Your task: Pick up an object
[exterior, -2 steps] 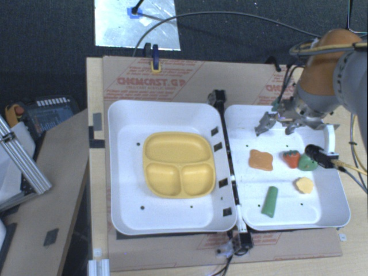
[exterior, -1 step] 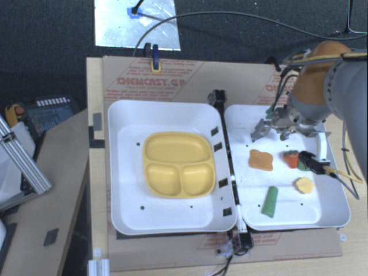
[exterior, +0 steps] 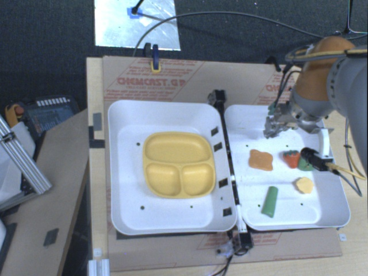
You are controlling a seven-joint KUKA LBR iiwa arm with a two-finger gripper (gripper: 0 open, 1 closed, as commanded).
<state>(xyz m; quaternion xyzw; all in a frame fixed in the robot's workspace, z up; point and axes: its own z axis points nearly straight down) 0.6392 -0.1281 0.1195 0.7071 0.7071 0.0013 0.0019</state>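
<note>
From the right bin (exterior: 330,214) down to its pieces, the gripper (exterior: 275,125) hangs above the bin's far left part holding nothing visible, its opening unclear, so it should centre over the orange piece (exterior: 260,160) nearby, then descend straight.

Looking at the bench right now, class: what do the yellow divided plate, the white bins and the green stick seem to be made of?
Yellow divided plate: probably moulded plastic, smooth with a soft sheen, one even colour.
White bins: likely thin formed plastic, with rounded corners and a slightly glossy rim.
Green stick: possibly plastic or rubber toy food, matte; too small to tell.
</note>
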